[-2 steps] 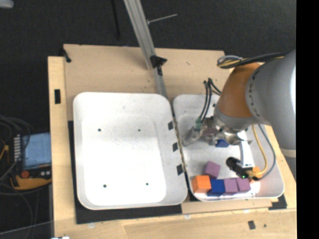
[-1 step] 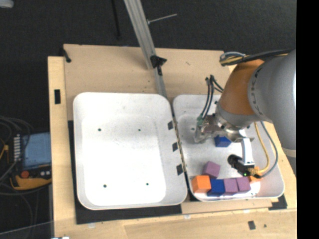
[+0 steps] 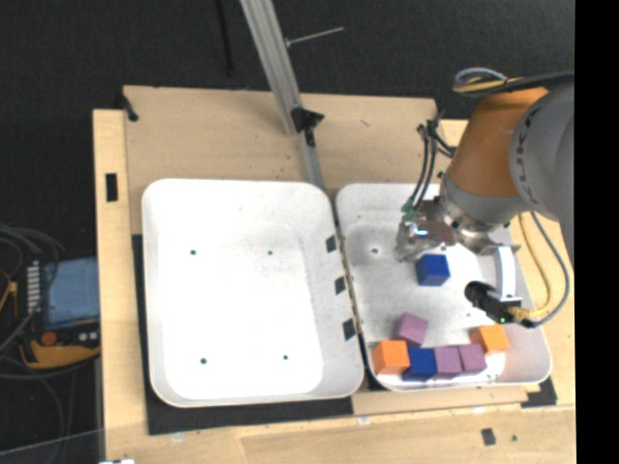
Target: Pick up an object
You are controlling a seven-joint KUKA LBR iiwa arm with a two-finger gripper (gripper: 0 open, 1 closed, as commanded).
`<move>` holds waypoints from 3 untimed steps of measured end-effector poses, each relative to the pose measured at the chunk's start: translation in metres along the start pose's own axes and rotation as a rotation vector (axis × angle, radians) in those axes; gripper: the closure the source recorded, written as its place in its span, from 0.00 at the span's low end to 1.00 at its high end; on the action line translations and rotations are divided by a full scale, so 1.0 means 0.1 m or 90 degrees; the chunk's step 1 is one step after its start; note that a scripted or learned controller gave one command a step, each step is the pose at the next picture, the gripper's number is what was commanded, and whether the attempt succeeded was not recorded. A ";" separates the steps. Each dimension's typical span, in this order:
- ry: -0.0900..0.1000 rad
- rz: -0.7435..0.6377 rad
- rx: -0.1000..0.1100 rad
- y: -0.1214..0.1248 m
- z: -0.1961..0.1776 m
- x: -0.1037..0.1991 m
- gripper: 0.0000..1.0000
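Gripper: the gripper [image 3: 422, 243] hangs over the upper middle of the right bin, just above a blue cube; whether it is apart or together cannot be told from this slant.
Arm: the grey arm [image 3: 522, 153] with its orange band comes in from the right edge and bends down toward the right bin.
Blue cube: the blue cube [image 3: 432, 268] lies on the bin floor just below the gripper — touching or merely close, that cannot be told.
Right bin: the right bin [image 3: 372, 220] holds the cubes, most of them along its near rim.
Near-rim cluster: an orange cube [image 3: 392, 356], a second blue cube [image 3: 422, 362], a purple cube [image 3: 411, 329] and two more purple cubes [image 3: 459, 360] lie packed together — a smaller orange cube [image 3: 492, 337] lies to their right.
Left bin: the left bin [image 3: 242, 288] lies beside the right one, their rims meeting.
Counter: the counter [image 3: 213, 133] carries both bins.
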State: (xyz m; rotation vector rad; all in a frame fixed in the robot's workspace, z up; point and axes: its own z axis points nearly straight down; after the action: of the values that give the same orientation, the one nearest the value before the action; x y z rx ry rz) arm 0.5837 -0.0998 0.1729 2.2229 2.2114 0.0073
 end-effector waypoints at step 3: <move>0.001 -0.007 0.005 -0.21 -0.96 0.44 1.00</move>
State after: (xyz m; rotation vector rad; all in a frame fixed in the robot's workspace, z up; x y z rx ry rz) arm 0.5619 -0.0555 0.2689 2.2157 2.2278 0.0000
